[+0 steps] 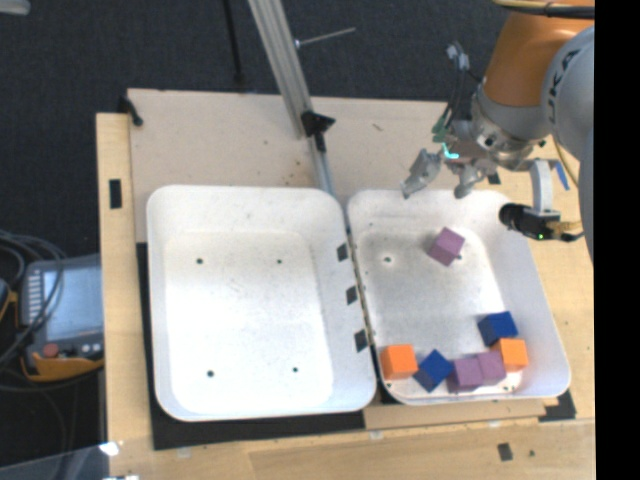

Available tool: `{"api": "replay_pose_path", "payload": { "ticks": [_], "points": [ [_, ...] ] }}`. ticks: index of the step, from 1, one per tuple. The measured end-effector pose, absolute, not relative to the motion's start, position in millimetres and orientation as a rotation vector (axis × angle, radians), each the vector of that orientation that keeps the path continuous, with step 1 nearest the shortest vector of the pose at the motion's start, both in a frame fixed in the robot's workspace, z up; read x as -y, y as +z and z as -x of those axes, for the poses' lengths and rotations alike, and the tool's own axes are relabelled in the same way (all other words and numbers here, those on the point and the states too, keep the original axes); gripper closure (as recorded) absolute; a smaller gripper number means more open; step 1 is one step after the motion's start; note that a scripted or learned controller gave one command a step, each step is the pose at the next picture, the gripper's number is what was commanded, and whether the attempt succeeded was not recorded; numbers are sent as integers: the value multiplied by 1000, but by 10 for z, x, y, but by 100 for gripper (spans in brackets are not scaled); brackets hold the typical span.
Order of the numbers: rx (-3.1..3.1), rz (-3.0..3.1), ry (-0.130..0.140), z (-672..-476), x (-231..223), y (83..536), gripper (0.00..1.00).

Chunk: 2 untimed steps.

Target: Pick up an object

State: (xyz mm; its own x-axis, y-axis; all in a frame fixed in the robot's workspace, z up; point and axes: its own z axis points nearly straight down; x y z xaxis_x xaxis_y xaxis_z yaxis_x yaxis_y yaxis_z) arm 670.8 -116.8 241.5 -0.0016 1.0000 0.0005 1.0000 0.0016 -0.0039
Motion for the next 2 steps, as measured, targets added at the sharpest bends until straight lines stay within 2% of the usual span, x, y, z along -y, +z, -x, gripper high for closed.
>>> {"api": "replay_pose_path", "payload": {
  "ticks": [1, 2],
  "points": [
    [2226, 2219, 2, -6715, 1175, 2445, 0],
    [2226, 2215, 6, -6786, 1162, 1989, 0]
  ]
}}
